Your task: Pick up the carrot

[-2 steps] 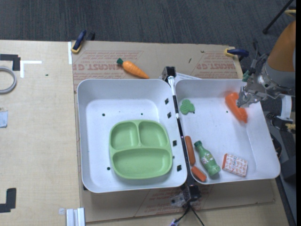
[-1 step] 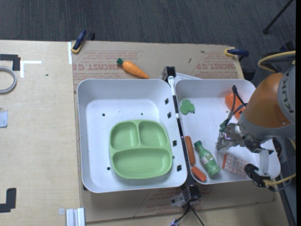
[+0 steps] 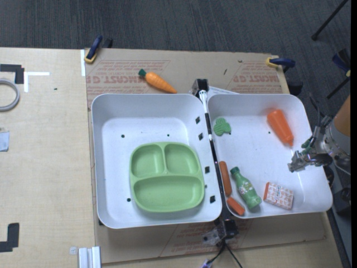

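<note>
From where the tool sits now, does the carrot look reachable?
Probably not directly. The carrot lies outside both bins, on the cardboard behind the left bin. The tool is low at the right bin's right wall, so the arm would have to lift and cross both bins.

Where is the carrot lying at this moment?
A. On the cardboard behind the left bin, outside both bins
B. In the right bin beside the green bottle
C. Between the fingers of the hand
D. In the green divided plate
A: the carrot lies on the cardboard just beyond the far rim of the left bin, while the hand is over the right bin's right edge.
</note>
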You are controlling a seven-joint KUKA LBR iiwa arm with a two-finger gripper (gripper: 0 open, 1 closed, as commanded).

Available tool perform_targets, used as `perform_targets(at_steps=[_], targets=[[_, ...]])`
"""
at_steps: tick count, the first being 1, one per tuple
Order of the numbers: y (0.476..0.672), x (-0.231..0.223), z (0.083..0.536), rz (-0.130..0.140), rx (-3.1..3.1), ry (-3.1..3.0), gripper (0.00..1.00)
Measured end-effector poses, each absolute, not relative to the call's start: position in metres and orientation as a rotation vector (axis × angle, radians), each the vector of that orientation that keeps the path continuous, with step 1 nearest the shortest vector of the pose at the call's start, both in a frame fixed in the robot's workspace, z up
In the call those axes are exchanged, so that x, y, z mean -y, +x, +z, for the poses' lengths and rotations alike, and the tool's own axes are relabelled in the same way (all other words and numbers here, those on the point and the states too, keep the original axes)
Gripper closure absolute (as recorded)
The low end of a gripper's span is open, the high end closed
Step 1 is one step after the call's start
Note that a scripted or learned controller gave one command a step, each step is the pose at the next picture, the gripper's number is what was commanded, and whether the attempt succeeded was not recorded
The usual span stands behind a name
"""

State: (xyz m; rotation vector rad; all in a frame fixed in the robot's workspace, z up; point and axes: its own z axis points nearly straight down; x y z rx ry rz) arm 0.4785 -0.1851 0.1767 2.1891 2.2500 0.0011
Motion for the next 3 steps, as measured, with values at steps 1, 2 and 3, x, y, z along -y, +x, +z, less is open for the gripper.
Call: perform_targets(at_steps=[1, 2, 3], targets=[[0.478, 0.185, 0.177, 0.001, -2.250, 2.189, 0.00], [0.572, 0.201, 0.220, 0.000, -2.422, 1.999, 0.00], [0.620, 0.196, 0.158, 0.000, -2.548, 1.834, 0.00]])
